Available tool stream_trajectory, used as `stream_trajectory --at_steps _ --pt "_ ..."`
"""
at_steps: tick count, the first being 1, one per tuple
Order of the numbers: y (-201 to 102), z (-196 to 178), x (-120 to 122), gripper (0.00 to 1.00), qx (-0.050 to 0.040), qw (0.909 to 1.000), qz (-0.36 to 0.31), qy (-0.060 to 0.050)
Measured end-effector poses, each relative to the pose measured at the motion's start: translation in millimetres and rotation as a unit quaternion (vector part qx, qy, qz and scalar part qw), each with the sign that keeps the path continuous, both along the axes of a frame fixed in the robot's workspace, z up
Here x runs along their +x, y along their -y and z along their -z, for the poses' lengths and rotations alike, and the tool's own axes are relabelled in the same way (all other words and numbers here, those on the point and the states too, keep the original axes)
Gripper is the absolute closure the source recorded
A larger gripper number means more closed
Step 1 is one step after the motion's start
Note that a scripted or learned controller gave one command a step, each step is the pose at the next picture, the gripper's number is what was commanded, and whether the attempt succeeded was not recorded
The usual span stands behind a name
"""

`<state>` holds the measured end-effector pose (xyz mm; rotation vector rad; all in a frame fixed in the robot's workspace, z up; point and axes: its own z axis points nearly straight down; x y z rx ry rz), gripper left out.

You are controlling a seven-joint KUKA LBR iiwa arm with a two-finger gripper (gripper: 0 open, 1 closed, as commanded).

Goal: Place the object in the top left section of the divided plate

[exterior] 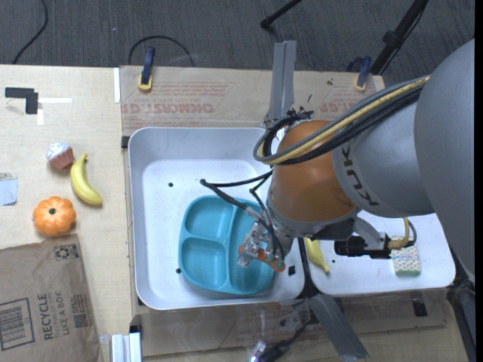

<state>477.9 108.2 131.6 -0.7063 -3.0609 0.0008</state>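
Observation:
A blue divided plate [207, 241] lies in the left white bin [155, 202], toward its front right. My gripper [260, 253] hangs low over the plate's right section, under the orange wrist band. A small orange object [269, 257] shows between its fingertips, just above the plate's right side. The arm covers the plate's far right edge. The two sections on the plate's left hold nothing.
The right bin [430, 277] holds a yellow banana [317, 255] and a small patterned block [405, 261]. On the bench left of the bins lie a cupcake [59, 155], a banana [84, 181], a small pumpkin [54, 216] and a cardboard box [45, 300].

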Motion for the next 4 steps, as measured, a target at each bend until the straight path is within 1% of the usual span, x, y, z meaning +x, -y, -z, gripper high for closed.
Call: stream_trajectory --at_steps 1,2,3,4 --pt "73.8 -58.9 0.5 1.00 -0.0003 0.9999 -0.016 0.000" --pt "27.7 -91.9 7.7 1.00 0.0004 0.9719 -0.235 0.001" --pt "-1.5 -85.6 45.3 1.00 0.0004 0.9604 -0.279 0.001" --pt "-76.4 -61.7 7.8 1.00 0.0007 0.9230 -0.385 -0.001"
